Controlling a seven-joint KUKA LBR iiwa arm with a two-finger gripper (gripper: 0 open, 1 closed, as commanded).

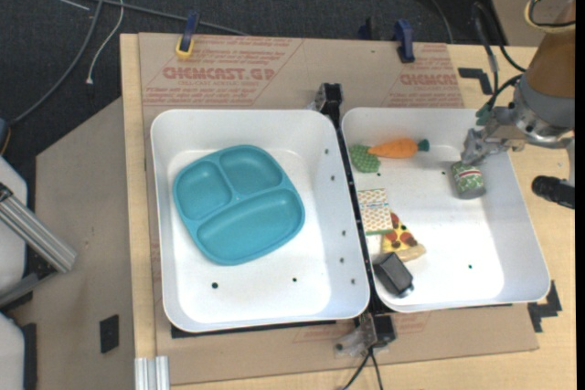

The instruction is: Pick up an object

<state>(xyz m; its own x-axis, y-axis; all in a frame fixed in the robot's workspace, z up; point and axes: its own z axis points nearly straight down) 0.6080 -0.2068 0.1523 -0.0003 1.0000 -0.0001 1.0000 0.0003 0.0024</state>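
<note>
Camera view: hand (473,162) sits over the can (469,181) in the right bin (512,279); its grip I cannot tell. Step: grasping. Next, lift straight up.

You see two white bins (457,288); the left one (183,288) carries a teal divided plate (239,204). In the right bin you find an orange carrot (395,148) with a green tip, a green ridged piece (366,159), a red-and-yellow pizza slice (401,242), a black block (394,274) and a grey-green speckled can (469,181).
</note>
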